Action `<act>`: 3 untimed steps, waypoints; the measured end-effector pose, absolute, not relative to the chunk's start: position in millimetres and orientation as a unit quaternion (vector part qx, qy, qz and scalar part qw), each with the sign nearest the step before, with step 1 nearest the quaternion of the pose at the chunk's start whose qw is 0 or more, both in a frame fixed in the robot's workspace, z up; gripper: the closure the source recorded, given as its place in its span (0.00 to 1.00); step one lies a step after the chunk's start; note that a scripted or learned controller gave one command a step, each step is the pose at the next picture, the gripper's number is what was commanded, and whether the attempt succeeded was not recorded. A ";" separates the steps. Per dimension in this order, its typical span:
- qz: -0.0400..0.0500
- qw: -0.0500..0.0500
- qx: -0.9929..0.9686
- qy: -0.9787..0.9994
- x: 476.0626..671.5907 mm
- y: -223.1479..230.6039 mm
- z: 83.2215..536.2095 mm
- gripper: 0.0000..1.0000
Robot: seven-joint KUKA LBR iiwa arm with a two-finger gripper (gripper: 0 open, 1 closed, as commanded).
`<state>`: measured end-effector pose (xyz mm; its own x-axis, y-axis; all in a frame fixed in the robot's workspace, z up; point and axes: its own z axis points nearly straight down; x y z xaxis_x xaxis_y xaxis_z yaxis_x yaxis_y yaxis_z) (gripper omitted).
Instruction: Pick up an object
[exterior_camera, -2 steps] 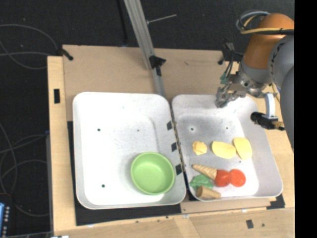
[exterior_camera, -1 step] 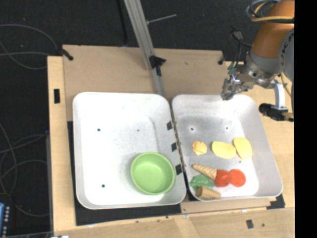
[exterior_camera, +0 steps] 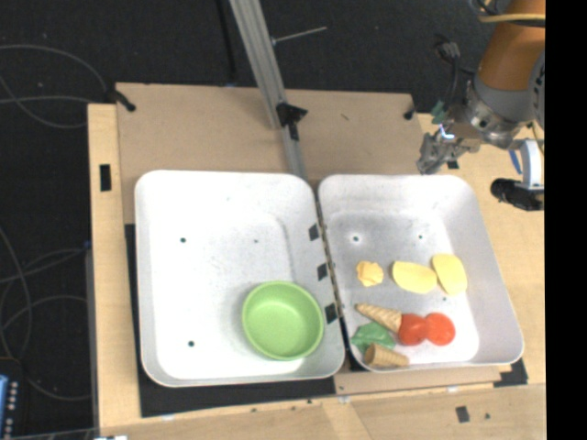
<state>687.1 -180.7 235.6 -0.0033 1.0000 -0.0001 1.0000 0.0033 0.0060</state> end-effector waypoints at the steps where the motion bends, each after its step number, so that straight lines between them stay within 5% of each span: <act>1: 0.001 0.000 0.705 0.710 684.1 -131.6 245.7 1.00; 3: 0.000 -0.001 0.705 0.709 663.1 -17.2 231.4 1.00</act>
<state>663.1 -17.2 231.4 -0.0067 1.0000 0.0011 1.0000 0.0067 -0.0009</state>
